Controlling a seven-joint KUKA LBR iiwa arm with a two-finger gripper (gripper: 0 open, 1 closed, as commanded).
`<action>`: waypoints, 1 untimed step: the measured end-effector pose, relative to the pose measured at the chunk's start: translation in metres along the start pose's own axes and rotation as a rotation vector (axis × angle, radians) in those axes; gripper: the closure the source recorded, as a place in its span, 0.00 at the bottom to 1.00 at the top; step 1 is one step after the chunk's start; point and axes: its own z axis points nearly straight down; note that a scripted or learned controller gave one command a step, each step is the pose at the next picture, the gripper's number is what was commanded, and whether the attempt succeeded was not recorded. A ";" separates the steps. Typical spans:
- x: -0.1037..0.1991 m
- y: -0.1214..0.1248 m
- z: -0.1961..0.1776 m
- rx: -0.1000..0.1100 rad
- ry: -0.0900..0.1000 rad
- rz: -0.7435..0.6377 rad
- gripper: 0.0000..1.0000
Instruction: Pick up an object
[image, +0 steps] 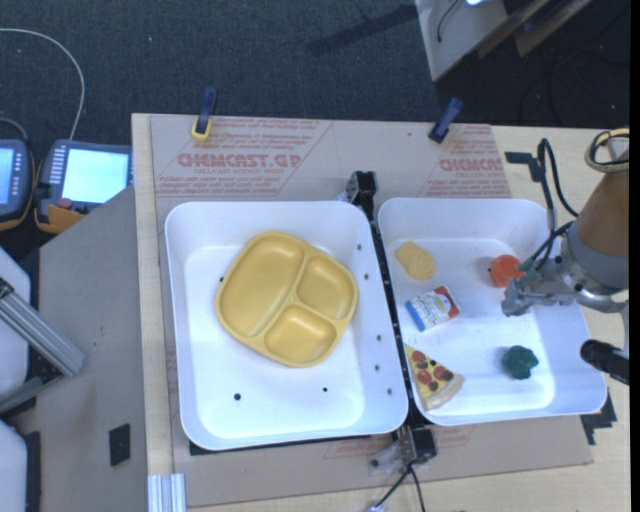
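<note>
The right bin (470, 214) holds several small items. A yellow round cracker (414, 261) lies near its left wall, and a blue, white and red carton (432, 308) sits below it. A pizza slice (434, 376) rests in the front left corner and a green broccoli piece (519, 362) at the front right. An orange-red toy (504, 269) lies towards the right side. My gripper (520, 297) hangs low over the right part of this bin, just below and right of the orange-red toy. I see nothing held in it.
In the left bin (190, 330) lies a yellow divided plate (288, 297). The grey arm with its orange band (605, 225) covers the right bin's right wall. Clamps and cables lie along the bench's far edge.
</note>
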 end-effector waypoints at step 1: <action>-0.004 -0.004 -0.045 -0.003 -0.001 -0.002 1.00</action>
